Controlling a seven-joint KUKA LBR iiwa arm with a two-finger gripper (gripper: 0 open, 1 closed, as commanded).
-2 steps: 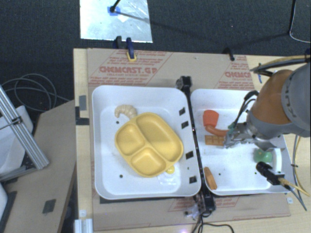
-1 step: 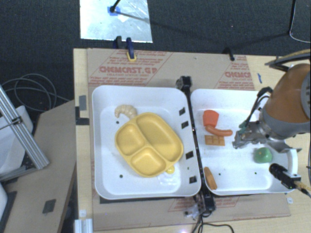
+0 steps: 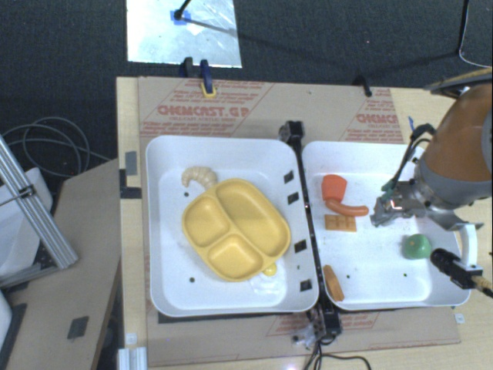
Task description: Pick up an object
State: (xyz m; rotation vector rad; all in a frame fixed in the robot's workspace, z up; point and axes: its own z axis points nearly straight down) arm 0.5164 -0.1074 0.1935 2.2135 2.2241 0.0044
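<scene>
1. Broadly, the surface bears two white bins; the left bin carries a yellow divided plate, the right bin the small items.
2. Whether the fingers stand wide or narrow, I cannot tell; they hang over bare floor.
3. Nearest candidates: the green ball, the orange waffle piece. I would descend squarely over one, clear of the bin wall.

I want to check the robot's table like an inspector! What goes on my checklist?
Surface: two white bins, left bin and right bin, on a cardboard-covered bench.
Job's things: in the right bin, orange cup, orange sausage, waffle, green ball, carrot.
Clutter: yellow divided plate and pale shrimp in the left bin.
Grippers: gripper over the right bin, holding nothing.
Cables: loops at left.
Surroundings: dark carpet, shiny sheet.
</scene>
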